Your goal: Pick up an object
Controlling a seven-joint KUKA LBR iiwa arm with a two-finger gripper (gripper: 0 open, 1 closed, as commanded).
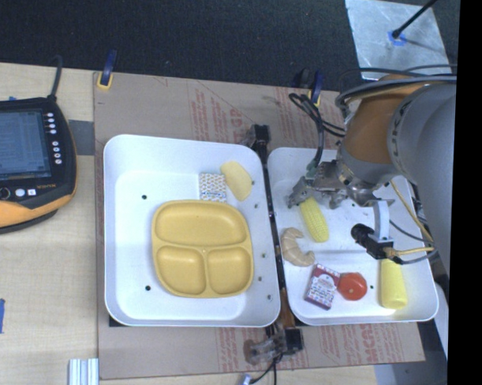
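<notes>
from above, the small red carton point(322, 287) carries white print too small to read, and the patterned packet point(212, 187) is no clearer. the left bin point(121, 223) holds a yellow divided plate point(201, 248), the packet and a pale yellow piece point(237, 180). the right bin point(426, 309) holds a corn cob point(314, 219), a croissant point(295, 247), the carton, a tomato point(352, 286) and a yellow block point(392, 284). the gripper point(324, 191) sits just over the cob's upper end; its grasp cannot be told.
</notes>
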